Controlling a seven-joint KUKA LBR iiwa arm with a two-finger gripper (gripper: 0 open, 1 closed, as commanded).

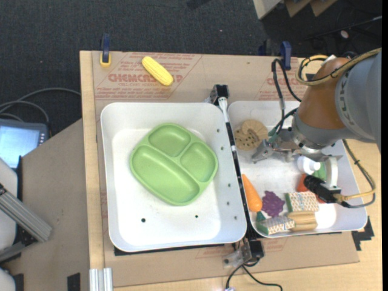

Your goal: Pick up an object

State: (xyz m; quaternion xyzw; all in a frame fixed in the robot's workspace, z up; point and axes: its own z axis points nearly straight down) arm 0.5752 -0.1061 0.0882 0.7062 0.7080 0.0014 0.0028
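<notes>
The tool point(265, 151) hangs low inside the right shallow white bin point(348, 223), its metallic fingers pointing toward the bin's left wall; from this slant I cannot tell how its tips stand, and nothing shows between them. Just above and to the left of the tool lies a round tan cookie-like disc dotted with dark specks point(250, 134), close to the tool but whether they touch is not clear. Below the tool, along the bin's left wall, lies an orange plastic carrot point(251, 193), and just right of that a purple bunch of toy grapes point(273, 204). Further right and below the tool sit a checkered wafer-like block point(302, 201), a tan bread-like piece point(302, 222) and a small patterned flat piece point(279, 226), clustered near the bin's front edge. A red and green object point(315, 177) shows partly under the black cable hanging from the wrist. Behind the tool rises the grey arm with its orange band point(321, 108), entering from the right. To the left of the tool, across the divider, the left white bin point(121, 223) holds a light green sectioned plastic plate point(173, 163), lying flat near its middle. Far up and left of the tool, outside both bins, a yellow toy corn cob point(157, 70) rests on the cardboard-covered bench point(182, 65).
</notes>
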